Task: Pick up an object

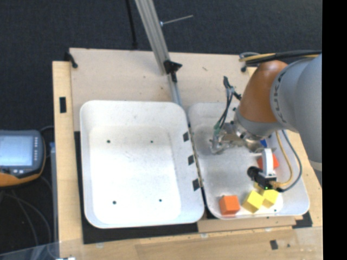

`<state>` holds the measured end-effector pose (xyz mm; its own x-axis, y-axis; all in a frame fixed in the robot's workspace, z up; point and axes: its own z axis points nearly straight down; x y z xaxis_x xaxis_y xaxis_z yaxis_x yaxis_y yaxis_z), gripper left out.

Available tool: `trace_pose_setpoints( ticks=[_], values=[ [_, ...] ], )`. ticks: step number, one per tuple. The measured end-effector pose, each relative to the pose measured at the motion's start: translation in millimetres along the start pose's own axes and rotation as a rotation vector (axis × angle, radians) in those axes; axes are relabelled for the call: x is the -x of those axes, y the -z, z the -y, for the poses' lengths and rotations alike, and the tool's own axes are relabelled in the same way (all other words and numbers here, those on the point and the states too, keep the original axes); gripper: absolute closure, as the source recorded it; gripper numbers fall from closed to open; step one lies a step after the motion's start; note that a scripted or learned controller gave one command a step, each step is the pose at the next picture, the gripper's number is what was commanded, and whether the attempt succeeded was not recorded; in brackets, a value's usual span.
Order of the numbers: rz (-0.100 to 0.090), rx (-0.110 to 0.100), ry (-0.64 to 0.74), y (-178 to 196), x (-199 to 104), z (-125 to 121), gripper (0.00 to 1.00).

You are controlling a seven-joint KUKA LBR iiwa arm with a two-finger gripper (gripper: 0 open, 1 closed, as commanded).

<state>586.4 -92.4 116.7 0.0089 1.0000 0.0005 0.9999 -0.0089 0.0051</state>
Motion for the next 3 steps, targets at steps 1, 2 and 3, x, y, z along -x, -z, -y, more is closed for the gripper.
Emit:
trace_pose_setpoints(
  ticks=[1,2,3],
  values=[
    [0.002,-0.002,0.006,-18.9,26.4,11.9,1.00],
    [-0.001,-0.004,0.007,3.8,23.5,30.6,1.00],
    [0.001,-0.006,0.005,7.7,10.9,54.6,1.00]
  ],
)
